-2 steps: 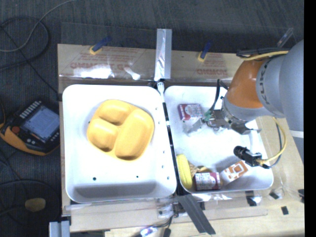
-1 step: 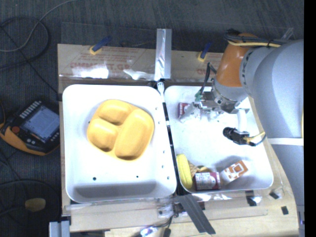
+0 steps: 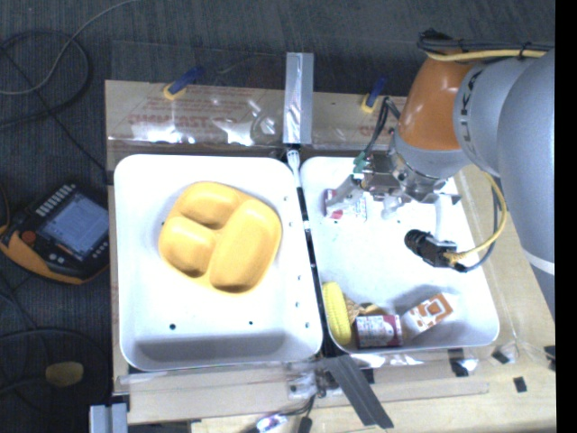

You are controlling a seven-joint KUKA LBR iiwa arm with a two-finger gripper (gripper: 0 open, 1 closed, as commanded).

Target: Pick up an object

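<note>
The worktop (image 3: 122, 115) carries two white bins, and the arm (image 3: 505, 88), the biggest thing in view, leans in from the right over the right-hand bin (image 3: 397, 278). Its pincer (image 3: 374, 192) hangs over the far end of that bin, above bare white floor, and whether it is spread or pressed together I cannot tell from this slanted look down; nothing is visibly pinched in it.

Well off to the pincer's left, in the left-hand bin (image 3: 144, 332), lies the largest candidate, a lumpy yellow object (image 3: 219, 235) made of three rounded bulges. It sits near that bin's middle, untouched.

The smaller things are all in the pincer's own bin, grouped along the near wall, well apart from it: a yellow corn cob (image 3: 335, 314) at the near left corner, a small dark-labelled can (image 3: 377, 329) lying just beside the cob, and an orange-and-white carton (image 3: 428, 314) tilted just to the can's right.

By my judgement the pick has not been made yet: every object rests in a bin. What remains is the whole of it: choosing one thing, coming down over it, closing and lifting.
</note>
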